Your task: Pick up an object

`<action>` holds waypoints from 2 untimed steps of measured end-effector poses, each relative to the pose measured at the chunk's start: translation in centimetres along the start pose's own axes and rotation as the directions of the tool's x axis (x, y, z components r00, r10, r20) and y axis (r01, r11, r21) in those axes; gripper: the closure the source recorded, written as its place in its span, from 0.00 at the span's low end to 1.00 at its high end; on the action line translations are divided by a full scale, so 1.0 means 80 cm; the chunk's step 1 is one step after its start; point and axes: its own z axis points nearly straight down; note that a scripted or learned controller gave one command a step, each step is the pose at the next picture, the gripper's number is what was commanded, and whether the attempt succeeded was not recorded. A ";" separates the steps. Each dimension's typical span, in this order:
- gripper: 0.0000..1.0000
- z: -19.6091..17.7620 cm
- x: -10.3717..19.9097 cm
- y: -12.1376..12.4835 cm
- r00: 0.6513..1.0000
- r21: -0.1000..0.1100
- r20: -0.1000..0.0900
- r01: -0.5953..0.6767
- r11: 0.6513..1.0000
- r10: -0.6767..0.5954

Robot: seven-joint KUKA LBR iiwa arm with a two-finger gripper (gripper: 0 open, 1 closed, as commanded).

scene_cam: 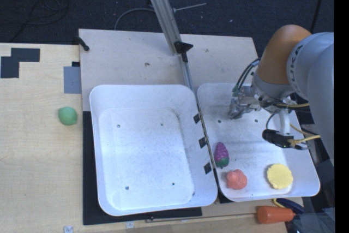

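Purple toy [221, 154], red lump [236, 179], yellow disc [279, 176] lie in right bin [305, 189]

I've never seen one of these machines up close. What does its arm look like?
The arm is bulky and rounded, grey with an orange band above the wrist. Thin cables loop around the wrist, down to a small metallic gripper. A black fitting with yellow wires sits beside it.

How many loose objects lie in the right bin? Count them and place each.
3. A purple object lies by the bin's left wall, a red object just below it, and a yellow object near the front right corner. The arm may hide others.
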 end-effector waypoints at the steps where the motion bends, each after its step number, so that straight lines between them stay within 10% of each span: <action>1: 1.00 -0.053 -0.002 0.001 1.000 -0.003 0.000 -0.001 1.000 0.001; 2: 1.00 -0.107 0.002 0.005 1.000 -0.004 0.000 0.000 1.000 0.000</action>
